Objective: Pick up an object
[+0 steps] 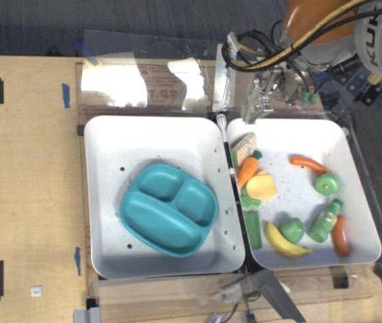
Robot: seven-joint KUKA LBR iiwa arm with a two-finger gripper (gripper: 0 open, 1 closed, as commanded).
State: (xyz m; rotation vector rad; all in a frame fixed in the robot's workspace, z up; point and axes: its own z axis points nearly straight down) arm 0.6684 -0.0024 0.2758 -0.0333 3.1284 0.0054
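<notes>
The arm [325, 5], cut off at the top edge, hangs over the far rim of the right bin [362, 200]; its gripper [265, 103] is a tangle of metal and cables, and I cannot tell how the jaws stand. The left bin [103, 147] holds a smooth teal divided plate [169, 209]. The right bin holds glossy toy food: a banana [283, 242], a carrot [246, 169], a green bottle [324, 222] and a green apple [326, 184].

Grey arm reaching in from right, orange-banded wrist, claw [266, 103] hanging down
</notes>
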